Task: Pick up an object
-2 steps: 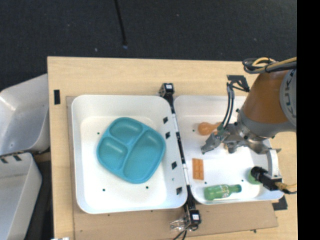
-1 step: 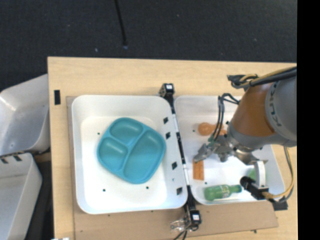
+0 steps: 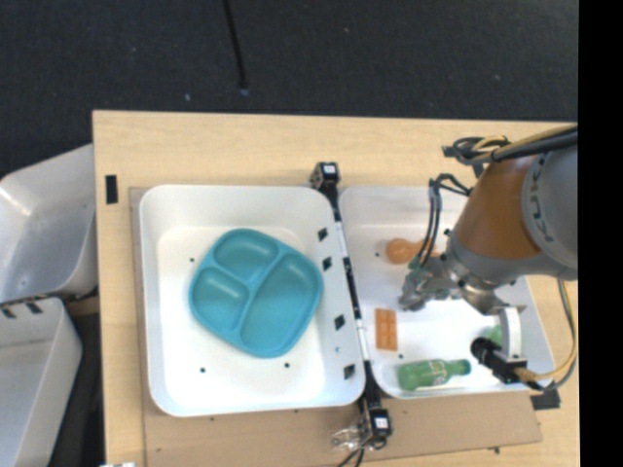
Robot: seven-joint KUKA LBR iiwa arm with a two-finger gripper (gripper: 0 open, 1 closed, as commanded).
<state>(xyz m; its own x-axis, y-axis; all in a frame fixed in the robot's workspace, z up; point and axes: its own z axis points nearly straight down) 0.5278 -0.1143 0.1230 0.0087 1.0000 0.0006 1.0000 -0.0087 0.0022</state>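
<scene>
The tool [image 3: 417, 293] is lowered into the right bin [image 3: 362, 212], beside the orange ball [image 3: 399, 251] and above the orange block [image 3: 386, 329] and green bottle [image 3: 432, 374]; whether it is apart or together cannot be told, and nothing is seen held

The end effector [image 3: 417, 293] hangs low inside the right bin [image 3: 375, 207]. An orange ball [image 3: 398, 250] lies just behind it, an orange block [image 3: 386, 329] and green bottle [image 3: 431, 373] in front.
</scene>
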